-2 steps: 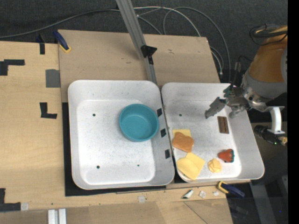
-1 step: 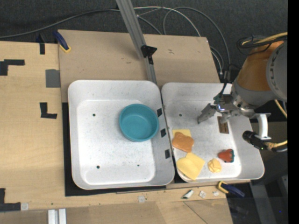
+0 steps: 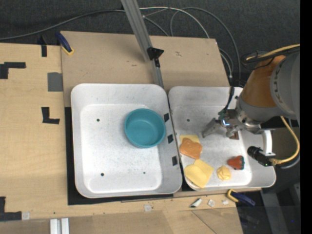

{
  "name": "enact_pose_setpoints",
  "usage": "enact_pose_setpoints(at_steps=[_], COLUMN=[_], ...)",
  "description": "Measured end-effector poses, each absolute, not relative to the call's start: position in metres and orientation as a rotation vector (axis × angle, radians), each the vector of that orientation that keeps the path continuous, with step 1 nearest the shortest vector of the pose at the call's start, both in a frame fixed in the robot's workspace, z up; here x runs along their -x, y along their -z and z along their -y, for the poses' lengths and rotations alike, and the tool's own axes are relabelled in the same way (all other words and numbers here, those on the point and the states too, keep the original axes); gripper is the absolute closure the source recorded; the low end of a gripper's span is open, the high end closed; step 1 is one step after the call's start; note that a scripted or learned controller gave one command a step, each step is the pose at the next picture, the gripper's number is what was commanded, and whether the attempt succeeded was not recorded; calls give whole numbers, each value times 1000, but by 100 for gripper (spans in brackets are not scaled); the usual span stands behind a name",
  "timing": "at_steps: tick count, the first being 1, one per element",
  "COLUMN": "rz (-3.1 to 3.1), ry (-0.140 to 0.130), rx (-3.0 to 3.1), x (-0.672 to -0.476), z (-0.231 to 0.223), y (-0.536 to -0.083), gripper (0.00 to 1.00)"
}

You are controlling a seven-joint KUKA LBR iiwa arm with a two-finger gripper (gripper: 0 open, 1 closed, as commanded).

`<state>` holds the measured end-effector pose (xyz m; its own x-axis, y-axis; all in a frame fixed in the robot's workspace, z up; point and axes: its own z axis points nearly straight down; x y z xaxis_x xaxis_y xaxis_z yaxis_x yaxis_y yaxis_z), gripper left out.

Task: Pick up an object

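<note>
A grey robot arm point(image 3: 275, 94) with an orange band reaches into the right bin point(image 3: 195, 99), its gripper point(image 3: 222, 126) hanging over bare white floor with its fingers spread apart and nothing between them. Below it lie an orange block point(image 3: 190, 148), a pale yellow slab point(image 3: 199, 173), a small yellow lump point(image 3: 224, 172) and a red piece point(image 3: 236, 162). A round teal bowl point(image 3: 144, 127) sits upright in the left bin point(image 3: 92, 130).

Open floor across the left bin point(image 3: 97, 145) around the teal bowl point(image 3: 144, 127); right bin point(image 3: 195, 99) crowded low by food pieces point(image 3: 197, 172).
</note>
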<state>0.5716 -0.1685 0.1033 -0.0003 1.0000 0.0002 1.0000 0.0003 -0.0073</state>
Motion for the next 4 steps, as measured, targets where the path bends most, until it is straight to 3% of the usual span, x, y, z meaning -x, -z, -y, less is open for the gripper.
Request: enact_pose_setpoints(at_steps=[1,3,4], rz=[2222,2227,2223], ry=[-3,4,0], rx=[2217,2223,2219], x=[-573,-592,-593], z=[168,169,168], y=[-116,-233,-239], gripper=[100,100,100])
